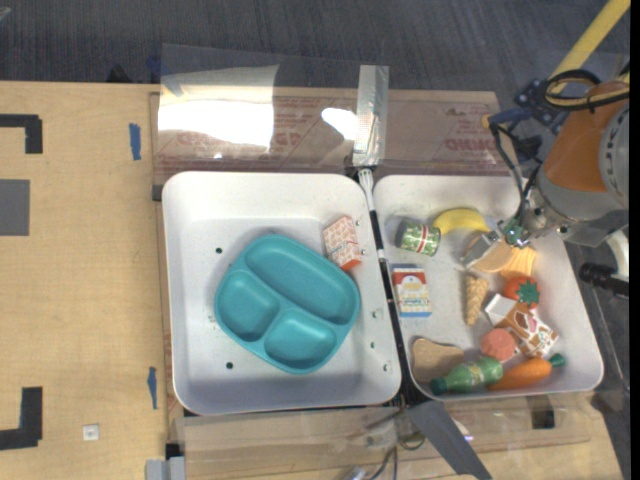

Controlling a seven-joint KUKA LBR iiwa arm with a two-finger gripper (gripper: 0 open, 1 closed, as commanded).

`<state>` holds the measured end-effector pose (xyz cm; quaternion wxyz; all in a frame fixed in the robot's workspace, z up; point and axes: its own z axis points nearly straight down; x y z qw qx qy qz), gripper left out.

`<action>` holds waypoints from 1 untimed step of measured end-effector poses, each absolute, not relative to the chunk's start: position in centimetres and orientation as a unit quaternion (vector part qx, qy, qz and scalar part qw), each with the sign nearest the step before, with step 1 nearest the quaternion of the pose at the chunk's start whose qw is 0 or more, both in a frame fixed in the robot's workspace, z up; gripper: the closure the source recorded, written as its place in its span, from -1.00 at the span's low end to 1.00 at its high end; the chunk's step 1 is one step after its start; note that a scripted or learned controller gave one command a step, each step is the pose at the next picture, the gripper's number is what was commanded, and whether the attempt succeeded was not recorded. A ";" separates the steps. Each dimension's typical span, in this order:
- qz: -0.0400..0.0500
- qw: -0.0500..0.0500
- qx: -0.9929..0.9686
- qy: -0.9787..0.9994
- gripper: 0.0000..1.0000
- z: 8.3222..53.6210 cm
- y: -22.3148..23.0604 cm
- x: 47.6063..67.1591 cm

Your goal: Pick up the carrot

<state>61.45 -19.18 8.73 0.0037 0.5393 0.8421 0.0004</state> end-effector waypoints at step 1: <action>0.001 0.002 0.554 0.832 -1.00 8.8 -18.2 56.5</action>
